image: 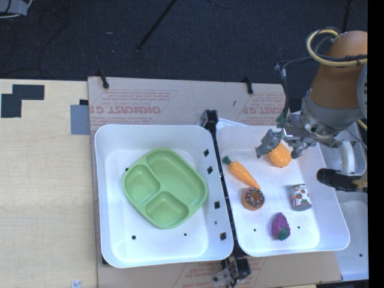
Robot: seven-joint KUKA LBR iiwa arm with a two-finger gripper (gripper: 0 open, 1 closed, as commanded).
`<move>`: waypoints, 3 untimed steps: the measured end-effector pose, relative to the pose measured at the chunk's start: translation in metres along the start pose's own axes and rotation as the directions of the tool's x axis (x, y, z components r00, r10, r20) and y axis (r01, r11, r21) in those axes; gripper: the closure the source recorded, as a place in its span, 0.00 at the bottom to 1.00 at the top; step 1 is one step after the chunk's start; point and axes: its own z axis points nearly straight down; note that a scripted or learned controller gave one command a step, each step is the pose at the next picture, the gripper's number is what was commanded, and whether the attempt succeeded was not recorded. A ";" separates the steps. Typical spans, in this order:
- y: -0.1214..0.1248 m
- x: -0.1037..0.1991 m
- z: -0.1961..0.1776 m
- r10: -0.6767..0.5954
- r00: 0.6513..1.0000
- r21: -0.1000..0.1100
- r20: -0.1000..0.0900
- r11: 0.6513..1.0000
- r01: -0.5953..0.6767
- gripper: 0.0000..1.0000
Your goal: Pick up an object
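orange fruit (279, 156) between gripper (281, 146) fingers, right bin (336, 233).

I see a pale green three-compartment plastic plate (165, 186), an orange toy carrot (243, 173) with green top, a purple grape bunch (280, 225), and a chocolate-brown sprinkled doughnut (253, 198).
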 end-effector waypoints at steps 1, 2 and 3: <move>0.002 0.000 -0.007 -0.002 1.000 -0.012 0.001 1.000 0.002 0.00; -0.006 -0.003 0.053 -0.001 1.000 -0.006 0.001 1.000 0.001 0.00; -0.009 -0.002 0.097 -0.001 1.000 -0.007 0.000 1.000 0.001 0.00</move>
